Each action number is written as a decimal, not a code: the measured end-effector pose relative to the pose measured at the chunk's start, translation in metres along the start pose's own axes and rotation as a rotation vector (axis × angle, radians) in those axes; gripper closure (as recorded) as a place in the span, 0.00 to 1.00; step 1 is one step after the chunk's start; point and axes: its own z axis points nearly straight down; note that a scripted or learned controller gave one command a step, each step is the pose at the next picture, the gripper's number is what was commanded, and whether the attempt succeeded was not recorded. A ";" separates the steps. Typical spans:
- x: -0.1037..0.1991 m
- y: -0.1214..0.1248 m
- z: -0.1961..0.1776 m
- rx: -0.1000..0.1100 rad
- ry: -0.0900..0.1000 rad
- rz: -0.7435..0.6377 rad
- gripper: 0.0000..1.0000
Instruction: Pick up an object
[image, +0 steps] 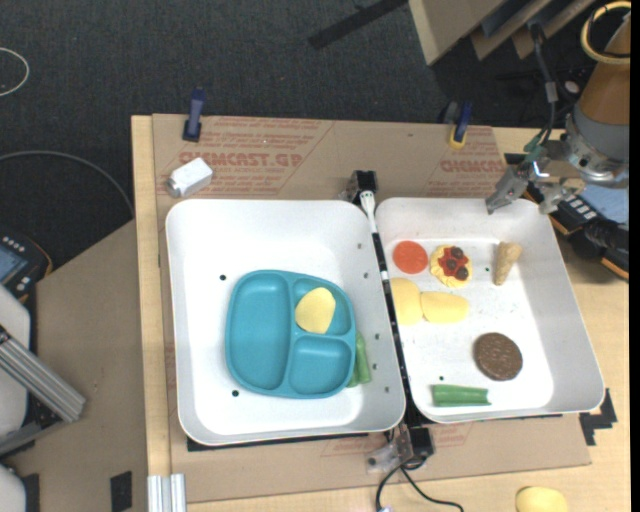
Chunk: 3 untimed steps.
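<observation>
We're seeing the green bean (461, 395) lying lengthwise along the right bin's (575, 340) near wall; gripper (520, 185) hovering, can't tell its state.

We see a table (90, 300) of pale wood, topped with a brown cardboard sheet (300, 150) printed in red. Two shallow white bins sit side by side on the cardboard, touching along their inner edges: the left bin (200, 250) and the right bin (560, 330). A small white block (190, 177) lies on the cardboard near the left bin's far corner. Two blue clamps (194, 112) (461, 122) grip the cardboard's far edge.
</observation>
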 end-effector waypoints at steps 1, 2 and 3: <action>0.000 0.001 -0.012 -0.004 -0.002 -0.001 1.00; -0.031 -0.134 0.037 0.013 0.003 0.009 1.00; 0.050 -0.185 -0.103 -0.015 0.000 -0.007 1.00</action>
